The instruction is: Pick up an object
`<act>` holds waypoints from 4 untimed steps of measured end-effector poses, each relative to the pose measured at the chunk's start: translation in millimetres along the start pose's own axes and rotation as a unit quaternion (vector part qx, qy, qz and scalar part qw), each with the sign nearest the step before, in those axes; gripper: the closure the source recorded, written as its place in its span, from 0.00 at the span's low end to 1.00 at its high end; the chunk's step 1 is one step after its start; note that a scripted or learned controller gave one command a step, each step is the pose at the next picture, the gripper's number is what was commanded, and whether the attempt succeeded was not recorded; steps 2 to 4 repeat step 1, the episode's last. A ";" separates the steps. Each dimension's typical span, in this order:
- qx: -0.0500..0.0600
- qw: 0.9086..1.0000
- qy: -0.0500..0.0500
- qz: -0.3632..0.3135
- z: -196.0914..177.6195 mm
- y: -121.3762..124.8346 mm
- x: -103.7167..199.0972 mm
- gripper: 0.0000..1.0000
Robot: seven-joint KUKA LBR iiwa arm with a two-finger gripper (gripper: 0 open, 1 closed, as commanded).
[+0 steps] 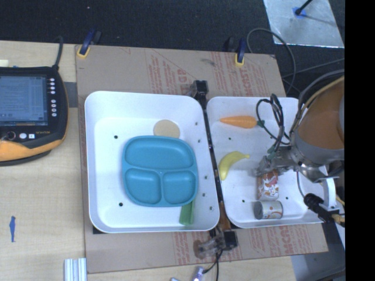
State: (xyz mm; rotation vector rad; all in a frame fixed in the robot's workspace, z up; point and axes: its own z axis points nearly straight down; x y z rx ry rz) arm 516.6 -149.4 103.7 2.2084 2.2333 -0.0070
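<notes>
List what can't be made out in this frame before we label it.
- gripper: open or shut unreadable in the camera view; wrist and cables cover it.
- can under the gripper: upper end hidden, contact unclear; label too small.
- green object: partly tucked under the blue tray.
- round beige piece: lower edge hidden by the tray.
- arm: cut off at the right.

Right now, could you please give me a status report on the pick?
Hand low in right white bin, over red-and-white can. Second can lying nearby. Yellow banana to its left.
</notes>
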 end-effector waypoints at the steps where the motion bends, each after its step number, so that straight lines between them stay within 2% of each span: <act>1: -0.001 1.000 0.003 0.003 -89.0 27.5 107.0 1.00; 4: -0.001 1.000 0.003 0.003 -89.0 27.5 107.0 1.00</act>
